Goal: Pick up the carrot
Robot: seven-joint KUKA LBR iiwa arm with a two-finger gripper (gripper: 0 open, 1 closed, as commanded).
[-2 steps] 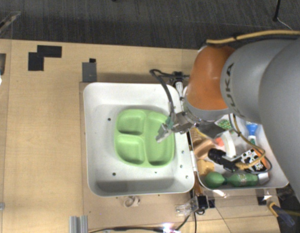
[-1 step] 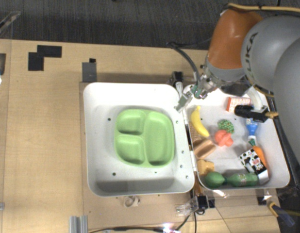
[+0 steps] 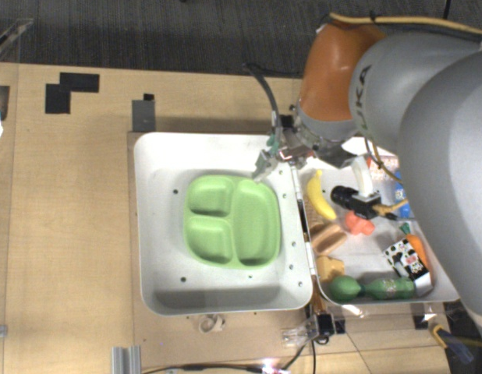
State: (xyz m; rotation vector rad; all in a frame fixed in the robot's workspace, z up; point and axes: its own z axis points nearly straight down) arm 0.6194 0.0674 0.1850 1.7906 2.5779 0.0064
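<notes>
The carrot (image 3: 416, 249) lies in my right bin (image 3: 444, 291), toward its 3 o'clock side, beside a black-and-white patterned item (image 3: 398, 255). A banana (image 3: 319, 195) sits at 10 o'clock, green vegetables (image 3: 370, 288) at 6. My gripper (image 3: 274, 156) hovers over the wall between the bins; whether it is apart or together I cannot tell. A green divided plate (image 3: 232, 220) occupies the left bin (image 3: 155, 232).

arm (image 3: 397, 76) over right bin (image 3: 448, 291) | green tray (image 3: 229, 220) in left bin (image 3: 159, 232)
</notes>
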